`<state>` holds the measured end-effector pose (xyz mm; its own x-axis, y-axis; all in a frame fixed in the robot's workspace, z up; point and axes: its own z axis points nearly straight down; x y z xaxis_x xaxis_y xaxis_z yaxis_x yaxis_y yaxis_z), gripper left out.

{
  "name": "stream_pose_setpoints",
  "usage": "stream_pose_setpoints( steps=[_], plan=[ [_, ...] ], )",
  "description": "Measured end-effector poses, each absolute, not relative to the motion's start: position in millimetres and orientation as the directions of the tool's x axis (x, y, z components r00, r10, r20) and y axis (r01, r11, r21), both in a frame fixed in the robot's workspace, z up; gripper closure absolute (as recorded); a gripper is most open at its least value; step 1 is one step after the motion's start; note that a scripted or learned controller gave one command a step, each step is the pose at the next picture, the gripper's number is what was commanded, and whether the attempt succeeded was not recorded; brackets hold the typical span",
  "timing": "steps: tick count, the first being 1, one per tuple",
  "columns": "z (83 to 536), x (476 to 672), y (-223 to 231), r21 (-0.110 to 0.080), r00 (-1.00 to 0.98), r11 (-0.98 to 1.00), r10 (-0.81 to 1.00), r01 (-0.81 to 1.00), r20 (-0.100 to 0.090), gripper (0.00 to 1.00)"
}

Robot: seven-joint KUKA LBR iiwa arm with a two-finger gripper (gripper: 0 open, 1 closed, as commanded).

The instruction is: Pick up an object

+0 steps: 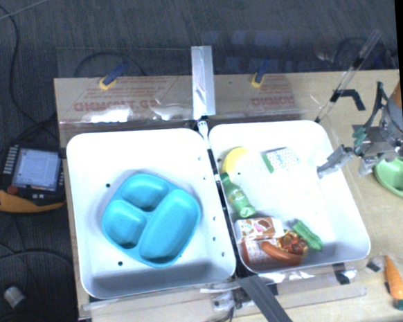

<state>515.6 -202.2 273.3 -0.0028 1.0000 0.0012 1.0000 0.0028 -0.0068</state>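
Note:
The right bin (343, 201) holds several objects along its left and front sides. A yellow rounded piece (233, 158) lies at the back left, with a green bottle (238, 197) just in front of it. A small white and green card (280, 159) rests near the back. A red and brown food packet (270, 243) lies at the front, and a dark green vegetable-shaped piece (307, 233) sits beside it. My gripper (343, 161) hangs over the right rim of this bin, apart from all these objects, with nothing seen in it.
The left bin (86, 200) carries a blue divided tray (150, 218). A light green thing (393, 174) stands on the bench right of the bins, and an orange carrot-like piece (394, 282) lies at the front right. A metal divider post (202, 80) rises behind the bins.

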Motion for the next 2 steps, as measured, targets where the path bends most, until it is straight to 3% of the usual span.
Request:
stream_pose_setpoints(
  steps=[1,2],
  plan=[
    [273.3,515.6,-202.1,-0.007,-0.003,0.003,1.000,1.000,0.001,0.00],
    [215.1,563.7,-136.2,-0.007,-0.077,0.077,0.997,0.997,0.002,0.00]
  ],
)
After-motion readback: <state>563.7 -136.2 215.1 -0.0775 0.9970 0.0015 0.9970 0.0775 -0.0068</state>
